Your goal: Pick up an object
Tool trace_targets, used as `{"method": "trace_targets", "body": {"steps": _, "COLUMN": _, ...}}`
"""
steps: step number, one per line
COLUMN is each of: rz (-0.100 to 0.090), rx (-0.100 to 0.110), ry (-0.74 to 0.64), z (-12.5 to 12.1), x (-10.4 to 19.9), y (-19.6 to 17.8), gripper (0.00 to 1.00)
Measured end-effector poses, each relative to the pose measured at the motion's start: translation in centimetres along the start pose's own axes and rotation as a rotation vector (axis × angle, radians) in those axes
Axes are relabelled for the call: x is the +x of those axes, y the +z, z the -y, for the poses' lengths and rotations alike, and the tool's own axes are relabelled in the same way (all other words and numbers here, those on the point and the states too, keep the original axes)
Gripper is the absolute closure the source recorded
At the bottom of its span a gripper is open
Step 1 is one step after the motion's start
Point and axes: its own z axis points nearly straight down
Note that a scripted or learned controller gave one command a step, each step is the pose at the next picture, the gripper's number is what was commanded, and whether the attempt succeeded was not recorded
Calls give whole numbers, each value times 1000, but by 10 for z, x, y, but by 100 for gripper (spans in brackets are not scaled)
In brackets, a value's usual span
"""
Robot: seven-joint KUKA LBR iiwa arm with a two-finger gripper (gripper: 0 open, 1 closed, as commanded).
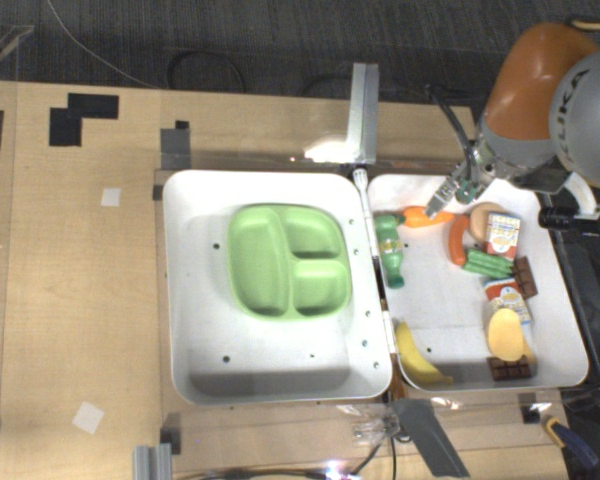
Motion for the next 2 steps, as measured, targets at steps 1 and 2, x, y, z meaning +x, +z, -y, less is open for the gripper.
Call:
{"method": "trace_targets", "body": {"steps": 1, "rz": 0, "rx": -5, "ry": 195, "z": -12, "x": 55, "y": -45, "gripper": 100}}
{"method": "trace_targets", "body": {"steps": 2, "rz": -1, "rx": -5, "ry": 315, "z": -85, "x": 73, "y": -82, "gripper": 100}}
